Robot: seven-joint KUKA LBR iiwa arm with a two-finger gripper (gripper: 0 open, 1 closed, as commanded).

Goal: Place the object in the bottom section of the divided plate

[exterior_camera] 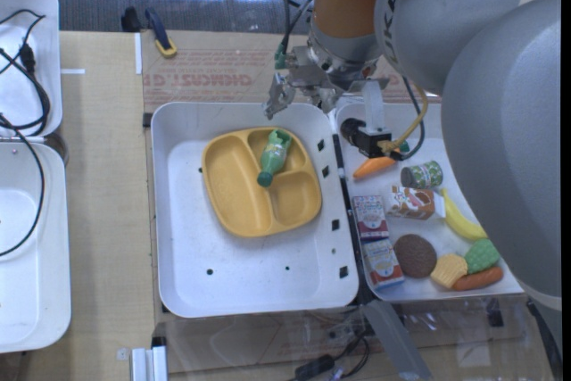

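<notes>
A yellow divided plate (234, 185) lies in the left white bin (178, 263). A green toy bottle (273, 154) lies on its side on the plate. Its body rests in the upper right section and its cap end sits on the ridge toward the middle. My gripper (302, 101) hangs above the far rim of the left bin, up and to the right of the bottle and apart from it. It is open, with nothing between its fingers.
The right bin (513, 285) holds several toy foods: a carrot (373, 165), a can (421, 175), two small cartons (370, 217), a brown cookie (415, 254) and a banana (464, 219). The arm's large grey body covers the right side.
</notes>
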